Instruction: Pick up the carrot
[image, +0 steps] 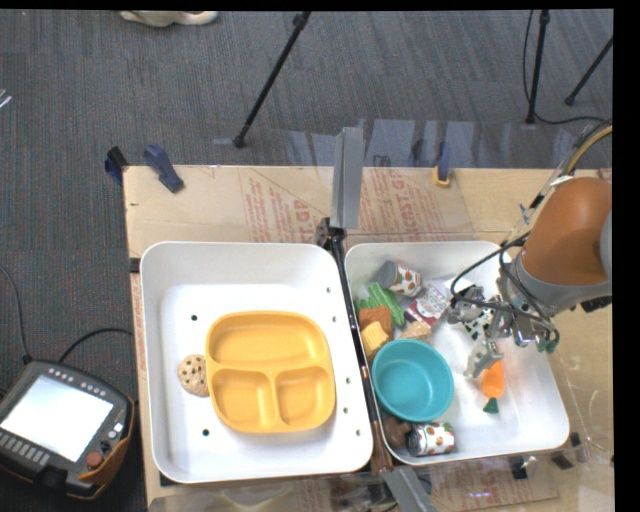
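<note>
Carrot (492, 381) lies on the floor of the right bin (530, 420), orange with a small green tip pointing toward the bin's near edge; it sits to the right of the teal bowl (412, 379), with bare white floor between them; my gripper (486, 358) hangs right over its upper end, the metal fingers reaching down to meet the orange top; whether they touch it or stop just short I cannot tell from this slanted view, and I cannot tell whether they are spread or closed either; nothing I see shows the carrot lifted off the bin floor. My arm comes in from the right, the orange band (567, 232) above the wrist over the bin's right wall.

Along the left side of the right bin lies a crowd of small things: a green leafy toy (382, 299), a printed can (404, 277) near the far wall, a yellow block (374, 339) just beside the bowl's rim, and another printed can (432, 438) on its side by the near wall, just below the bowl.

In the left bin (165, 270) a yellow divided plate (270, 371) sits near the middle; a cookie (193, 374) lies touching or nearly touching the plate's left edge.
</note>
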